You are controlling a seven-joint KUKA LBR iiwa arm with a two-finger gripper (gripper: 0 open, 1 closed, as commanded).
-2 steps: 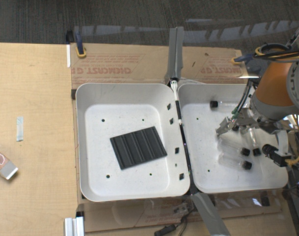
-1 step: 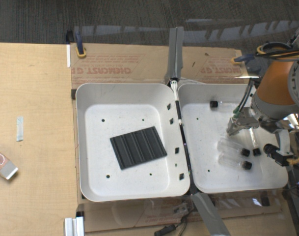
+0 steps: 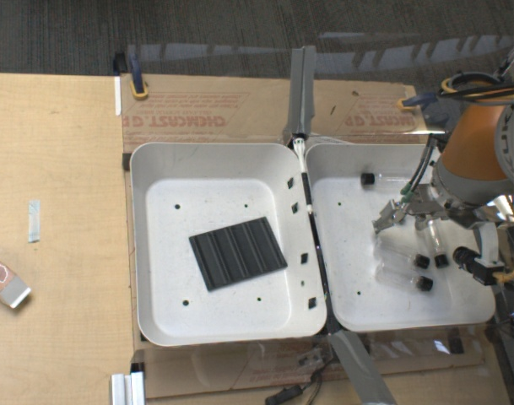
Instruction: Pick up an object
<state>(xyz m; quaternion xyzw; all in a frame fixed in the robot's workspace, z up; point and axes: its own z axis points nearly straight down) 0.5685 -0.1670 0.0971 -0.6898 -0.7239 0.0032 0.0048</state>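
Dark ribbed mat (image 3: 238, 253) flat in left bin (image 3: 155, 226), likely stiff, light, best taken by an edge; tool (image 3: 408, 213) low in right bin (image 3: 349, 302), well apart from it, grip state impossible to tell.

A single grey robot arm (image 3: 484, 154) enters from the right edge of the view, its upper section showing a broad orange band just above the wrist. Black and yellow cables loop over the top of the arm and a thin bundle of wires runs down its left side toward the wrist. Below the band, the grey wrist narrows and angles downward and to the left. The end effector (image 3: 392, 218) hangs at the wrist's tip, a metallic assembly pointing left and slightly down. Its fingers are too small and blurred to make out clearly.
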